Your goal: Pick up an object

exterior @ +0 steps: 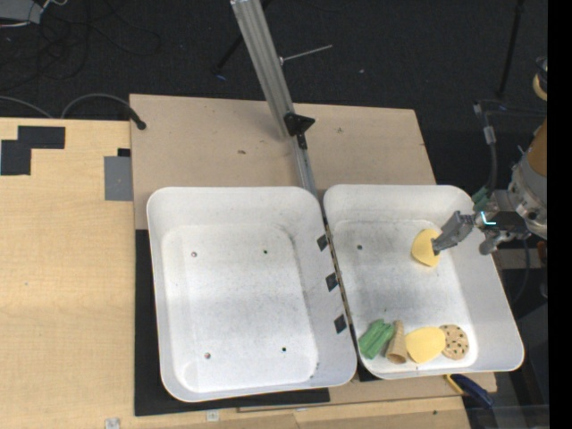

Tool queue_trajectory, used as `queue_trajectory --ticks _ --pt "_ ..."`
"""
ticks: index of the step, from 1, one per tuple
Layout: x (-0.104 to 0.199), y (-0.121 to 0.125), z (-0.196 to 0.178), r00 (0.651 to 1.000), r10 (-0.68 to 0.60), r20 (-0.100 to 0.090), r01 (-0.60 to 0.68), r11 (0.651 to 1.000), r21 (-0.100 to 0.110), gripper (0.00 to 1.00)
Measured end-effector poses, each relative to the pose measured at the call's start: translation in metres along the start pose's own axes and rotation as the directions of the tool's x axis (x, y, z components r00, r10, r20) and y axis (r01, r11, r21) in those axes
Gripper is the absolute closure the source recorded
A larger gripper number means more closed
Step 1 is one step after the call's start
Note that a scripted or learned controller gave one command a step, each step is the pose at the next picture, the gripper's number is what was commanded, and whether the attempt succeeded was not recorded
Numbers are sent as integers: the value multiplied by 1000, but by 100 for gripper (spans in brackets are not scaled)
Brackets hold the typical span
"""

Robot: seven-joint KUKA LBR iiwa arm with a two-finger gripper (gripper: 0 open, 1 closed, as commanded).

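Note:
My gripper (465, 239) hangs over the right edge of the right bin (393, 206), reaching in from the right, and it is open. One finger (450, 231) has its tip against a yellow rounded piece (424, 248) lying in the bin's upper right part. Nothing shows between the fingers. Along the bin's near edge lie a green item (377, 338), a tan piece (396, 343), a second yellow piece (425, 345) and a chocolate-chip cookie (455, 340).
The left bin (232, 293) sits beside the right one, with black clips (329, 280) along the shared rim. A metal rail (268, 70) slants up from between the bins. A light wooden table (63, 266) lies to the left.

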State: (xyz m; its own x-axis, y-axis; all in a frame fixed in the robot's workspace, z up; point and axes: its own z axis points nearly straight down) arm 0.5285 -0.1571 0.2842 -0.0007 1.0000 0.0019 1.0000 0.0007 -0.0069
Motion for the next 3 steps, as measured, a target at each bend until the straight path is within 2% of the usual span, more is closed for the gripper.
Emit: queue_trajectory --ticks 1,2,3 --pt "-1 0 -2 1000 3 1 -3 1000 -4 0" --pt "-2 -3 62 1000 1 -1 -1 1000 3 0" --pt "-3 6 119 1000 1 0 -1 1000 1 0"
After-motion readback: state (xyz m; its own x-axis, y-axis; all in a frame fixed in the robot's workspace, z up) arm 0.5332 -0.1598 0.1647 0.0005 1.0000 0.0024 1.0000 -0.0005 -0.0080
